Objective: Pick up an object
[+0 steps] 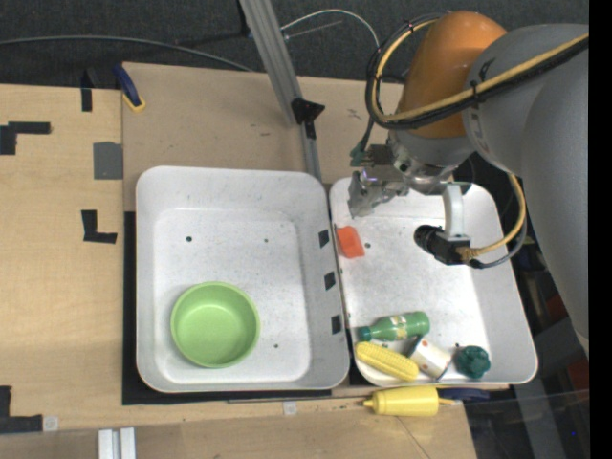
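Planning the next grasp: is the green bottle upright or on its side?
On its side. The green bottle lies flat in the right bin, cap toward the left, beside the corn.

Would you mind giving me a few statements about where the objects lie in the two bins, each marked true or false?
1. The green bowl sits in the left bin. True.
2. The orange block lies in the left bin beside the bowl. False: it lies in the right bin, near its left wall.
3. The claw hangs over the far left corner of the right bin. True.
4. The green bottle stands upright. False: it lies on its side.
5. The yellow corn cob lies at the near edge of the right bin, just below the bottle. True.
6. The yellow bottle lies inside the left bin. False: it lies on the bench, outside the right bin.
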